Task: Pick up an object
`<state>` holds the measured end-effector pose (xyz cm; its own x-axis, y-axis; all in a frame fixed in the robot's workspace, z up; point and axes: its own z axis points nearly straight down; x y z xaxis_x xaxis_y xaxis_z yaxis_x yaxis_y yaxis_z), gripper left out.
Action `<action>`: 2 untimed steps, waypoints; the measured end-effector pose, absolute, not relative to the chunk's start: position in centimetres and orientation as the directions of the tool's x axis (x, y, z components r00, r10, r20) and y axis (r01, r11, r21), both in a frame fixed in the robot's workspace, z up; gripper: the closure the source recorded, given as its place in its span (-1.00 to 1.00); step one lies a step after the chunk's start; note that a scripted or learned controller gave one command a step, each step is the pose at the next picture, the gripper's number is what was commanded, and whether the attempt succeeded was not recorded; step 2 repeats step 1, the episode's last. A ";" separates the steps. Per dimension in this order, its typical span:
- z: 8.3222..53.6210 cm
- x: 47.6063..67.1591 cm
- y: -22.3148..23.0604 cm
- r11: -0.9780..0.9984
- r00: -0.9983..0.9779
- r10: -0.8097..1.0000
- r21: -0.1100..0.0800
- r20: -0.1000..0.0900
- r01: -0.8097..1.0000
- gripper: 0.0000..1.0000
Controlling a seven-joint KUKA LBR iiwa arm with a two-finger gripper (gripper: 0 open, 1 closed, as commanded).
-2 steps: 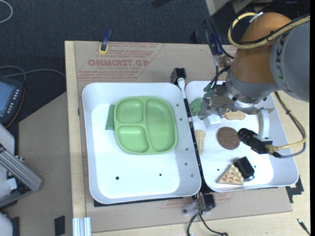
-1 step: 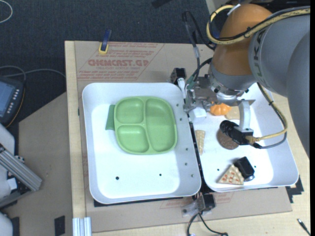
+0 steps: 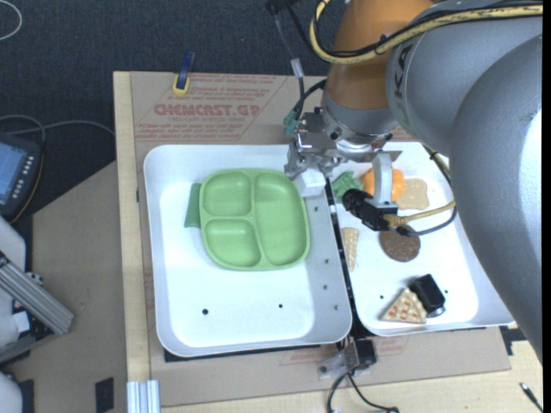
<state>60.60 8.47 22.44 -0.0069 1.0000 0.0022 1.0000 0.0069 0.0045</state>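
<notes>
Hand [image 3: 319, 163] over white bin [image 3: 172, 256] corner, just beside green plate [image 3: 254, 218]

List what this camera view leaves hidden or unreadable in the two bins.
- Right white bin: its far end is covered by the grey arm.
- Small green piece: partly hidden at the hand, shape unclear.
- Darker green flat thing: the light green divided plate covers all but one edge.
</notes>
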 end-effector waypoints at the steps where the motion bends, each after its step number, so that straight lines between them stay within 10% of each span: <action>1: 23.3 61.7 8.0 0.002 -0.002 1.000 0.004 0.000 1.000 1.00; 2: 23.3 61.7 8.0 0.002 -0.002 1.000 0.004 0.000 1.000 1.00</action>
